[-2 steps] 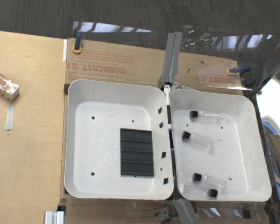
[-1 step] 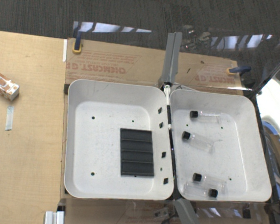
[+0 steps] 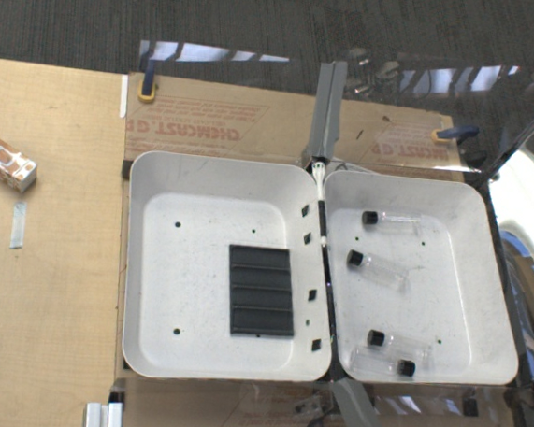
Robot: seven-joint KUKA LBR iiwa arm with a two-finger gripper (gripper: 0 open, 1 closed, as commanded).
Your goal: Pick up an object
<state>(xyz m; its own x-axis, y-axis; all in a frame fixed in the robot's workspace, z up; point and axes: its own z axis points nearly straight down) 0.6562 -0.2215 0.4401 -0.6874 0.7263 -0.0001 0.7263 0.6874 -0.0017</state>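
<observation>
The camera view shows a tan table (image 3: 40, 327) under cardboard sheeting (image 3: 219, 124), bearing two white bins. The left bin (image 3: 157, 188) holds a black ridged rectangular block (image 3: 261, 292), lying flat near its centre. The right bin (image 3: 472, 228) holds clear vials with black caps (image 3: 379, 266), scattered apart. A small box (image 3: 7, 164) lies far left.

Clear vials in right bin (image 3: 486, 276): bodies nearly invisible against white floor, black caps (image 3: 370, 218) alone distinct, exact count and lie uncertain; white clamp piece (image 3: 101, 419) cut by bottom edge; small carton on counter (image 3: 7, 165): print too small to read; cardboard lettering (image 3: 195, 129) partly hidden behind left bin rim (image 3: 216, 162)
</observation>
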